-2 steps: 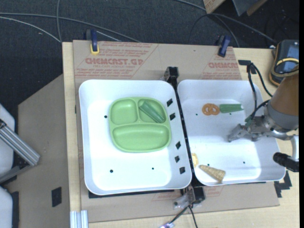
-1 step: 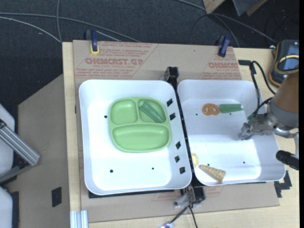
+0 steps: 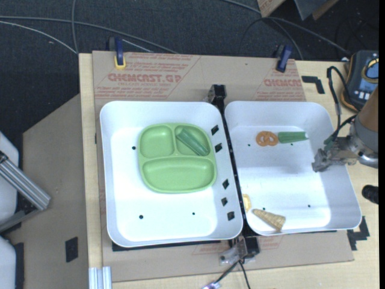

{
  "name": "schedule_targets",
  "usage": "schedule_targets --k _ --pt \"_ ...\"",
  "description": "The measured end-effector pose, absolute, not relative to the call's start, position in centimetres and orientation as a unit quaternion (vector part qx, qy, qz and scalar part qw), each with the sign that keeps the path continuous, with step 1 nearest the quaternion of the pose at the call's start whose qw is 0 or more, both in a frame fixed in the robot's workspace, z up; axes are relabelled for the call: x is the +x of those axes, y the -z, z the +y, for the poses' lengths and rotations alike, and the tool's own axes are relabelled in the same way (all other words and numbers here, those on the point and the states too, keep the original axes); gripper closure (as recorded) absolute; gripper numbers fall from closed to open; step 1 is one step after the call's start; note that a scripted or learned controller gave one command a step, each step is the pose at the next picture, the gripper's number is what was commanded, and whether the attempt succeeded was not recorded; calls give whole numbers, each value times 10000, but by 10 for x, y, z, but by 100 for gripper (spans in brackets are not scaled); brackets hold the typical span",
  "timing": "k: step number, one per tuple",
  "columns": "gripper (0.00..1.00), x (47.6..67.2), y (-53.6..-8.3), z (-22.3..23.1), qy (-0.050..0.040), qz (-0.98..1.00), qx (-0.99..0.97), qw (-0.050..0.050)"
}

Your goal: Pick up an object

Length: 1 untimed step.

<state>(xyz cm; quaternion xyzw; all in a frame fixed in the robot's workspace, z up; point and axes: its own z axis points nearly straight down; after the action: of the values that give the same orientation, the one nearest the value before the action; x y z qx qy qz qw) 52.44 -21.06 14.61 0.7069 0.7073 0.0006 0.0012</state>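
In the right bin (image 3: 337, 191), an orange pretzel-shaped piece (image 3: 266, 139) lies at the back next to a green strip (image 3: 292, 136). A tan cone (image 3: 269, 218) rests at the front left corner, with a small yellow bit (image 3: 246, 203) beside it. My gripper (image 3: 323, 159) hangs over the right bin's right side, well right of the pretzel, with nothing seen between its fingers. In the left bin (image 3: 120, 209) sits a green divided plate (image 3: 177, 158) holding a dark green piece (image 3: 194, 141) in its back right compartment.
Black clips run down the divider (image 3: 224, 161) between the bins. Clamps (image 3: 120, 50) hold the cardboard bench top at the back. Cables and a pendant (image 3: 365, 80) lie at the right edge.
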Motion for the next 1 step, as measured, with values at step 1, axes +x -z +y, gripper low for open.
schedule_targets --k 1 --pt "100 523 -191 -215 -10 7072 7070 26"
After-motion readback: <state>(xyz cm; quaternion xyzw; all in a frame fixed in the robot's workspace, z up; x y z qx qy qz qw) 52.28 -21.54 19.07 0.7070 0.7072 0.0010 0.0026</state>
